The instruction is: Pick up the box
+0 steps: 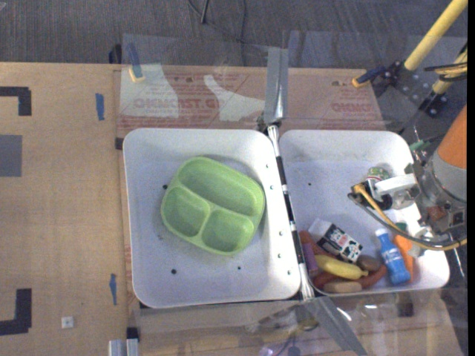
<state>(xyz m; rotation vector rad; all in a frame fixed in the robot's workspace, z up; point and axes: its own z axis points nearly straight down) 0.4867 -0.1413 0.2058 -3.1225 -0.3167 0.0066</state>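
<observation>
The box (338, 240) is a small black and white carton lying tilted near the front of the right bin (326, 162), among other items. My gripper (420, 199) hangs over the right side of that bin, to the right of the box and apart from it. Grey housing and yellow cables (369, 202) hide its tip. Nothing visibly hangs from it.
Around the box lie a banana (339, 268), a blue bottle (392, 257), red sausage-like pieces (310, 245) and an orange piece (405, 245). A small green and white item (378, 173) sits further back. The left bin (141, 221) holds a green divided plate (213, 205).
</observation>
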